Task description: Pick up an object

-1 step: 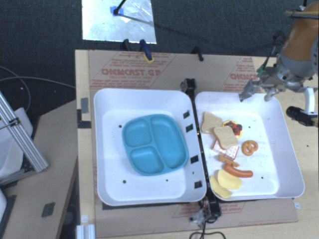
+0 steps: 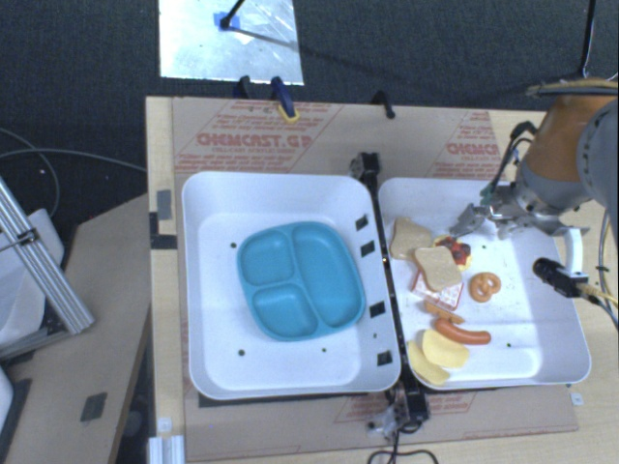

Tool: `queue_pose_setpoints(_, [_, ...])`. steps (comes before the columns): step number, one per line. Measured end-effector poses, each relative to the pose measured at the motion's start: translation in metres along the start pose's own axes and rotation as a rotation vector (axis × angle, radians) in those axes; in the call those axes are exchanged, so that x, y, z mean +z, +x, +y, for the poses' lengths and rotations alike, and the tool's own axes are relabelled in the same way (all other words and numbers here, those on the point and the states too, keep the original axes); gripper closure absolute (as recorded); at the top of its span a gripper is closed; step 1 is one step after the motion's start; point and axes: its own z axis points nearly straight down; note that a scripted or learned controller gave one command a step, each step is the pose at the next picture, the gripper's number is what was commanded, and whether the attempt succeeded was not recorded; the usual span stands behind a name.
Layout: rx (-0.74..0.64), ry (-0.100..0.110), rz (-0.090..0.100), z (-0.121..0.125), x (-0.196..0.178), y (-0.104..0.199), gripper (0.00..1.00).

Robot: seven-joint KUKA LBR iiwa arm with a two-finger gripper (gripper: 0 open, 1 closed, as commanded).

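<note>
Trouble could come from the crowding — my pincer point(image 2: 481, 217) hangs over the right bin point(image 2: 561, 356), how wide I cannot tell, near the small red toy point(image 2: 458, 251) touching the bread slice point(image 2: 438, 268) — so I might bump both.

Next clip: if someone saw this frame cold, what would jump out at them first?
Probably the blue divided plate, alone in the middle of the left bin. Next, the clutter of toy food in the right bin: bread slices, a pretzel, a sausage and yellow pieces near the front edge. The grey and orange arm reaches in from the right, its gripper over that bin's far side.
</note>
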Motion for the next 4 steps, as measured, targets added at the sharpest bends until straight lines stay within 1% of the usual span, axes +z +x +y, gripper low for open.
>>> queue_pose_setpoints(1, [0.005,-0.01,-0.003,-0.038,0.007,0.023,0.0])
queue_pose_setpoints(2, [0.008,-0.012,-0.011,-0.071,0.005,0.079,0.0])
queue_pose_setpoints(3, [0.01,-0.018,-0.005,-0.14,0.005,0.074,0.0])
queue_pose_setpoints(4, [0.003,-0.013,0.0,-0.139,-0.003,0.077,1.0])
